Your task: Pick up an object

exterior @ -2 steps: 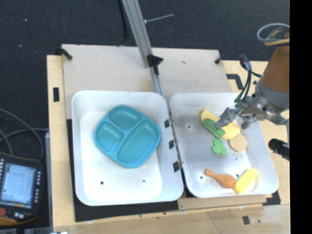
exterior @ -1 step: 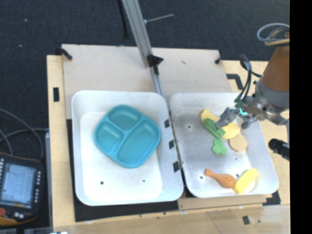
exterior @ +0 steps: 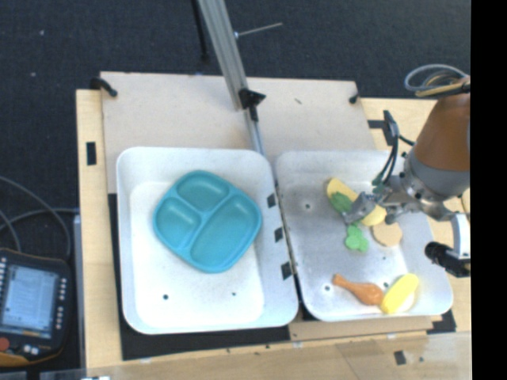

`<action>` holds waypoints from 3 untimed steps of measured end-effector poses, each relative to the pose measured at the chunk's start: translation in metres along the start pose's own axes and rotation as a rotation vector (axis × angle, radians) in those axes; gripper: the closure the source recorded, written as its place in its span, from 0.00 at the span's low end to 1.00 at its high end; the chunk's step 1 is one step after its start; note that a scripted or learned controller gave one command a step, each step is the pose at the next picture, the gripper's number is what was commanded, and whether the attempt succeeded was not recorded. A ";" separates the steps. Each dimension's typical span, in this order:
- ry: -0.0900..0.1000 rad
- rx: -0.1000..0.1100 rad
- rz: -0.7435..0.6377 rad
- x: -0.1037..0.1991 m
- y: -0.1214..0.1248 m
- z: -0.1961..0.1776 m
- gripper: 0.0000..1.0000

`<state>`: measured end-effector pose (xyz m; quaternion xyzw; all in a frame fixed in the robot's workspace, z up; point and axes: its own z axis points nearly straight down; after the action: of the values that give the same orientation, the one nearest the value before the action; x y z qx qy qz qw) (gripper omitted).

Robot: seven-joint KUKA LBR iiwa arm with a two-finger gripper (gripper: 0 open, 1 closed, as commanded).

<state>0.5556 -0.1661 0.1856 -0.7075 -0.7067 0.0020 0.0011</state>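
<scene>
Camera view: end effector (exterior: 366,207), grip state unclear, beside small yellow-green toy (exterior: 341,194) in right bin (exterior: 317,291).

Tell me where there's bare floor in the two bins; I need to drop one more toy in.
Left bin: free strip along its near edge, below the blue plate. Right bin: bare along its left side, between the divider wall and the green pieces. Crowded: mid-right around the gripper, and the near-right corner with the orange drumstick and yellow piece.

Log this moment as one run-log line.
gripper: low in right bin, among toys | grasp: unclear | plate: left bin | chicken leg: untouched
</scene>
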 end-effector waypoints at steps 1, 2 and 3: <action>0.000 -0.001 0.000 0.005 0.000 0.044 0.00; -0.003 -0.008 0.000 0.003 0.001 0.085 0.00; -0.001 -0.009 0.006 0.002 0.001 0.073 1.00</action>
<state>0.5560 -0.1640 0.1122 -0.7094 -0.7048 -0.0006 -0.0023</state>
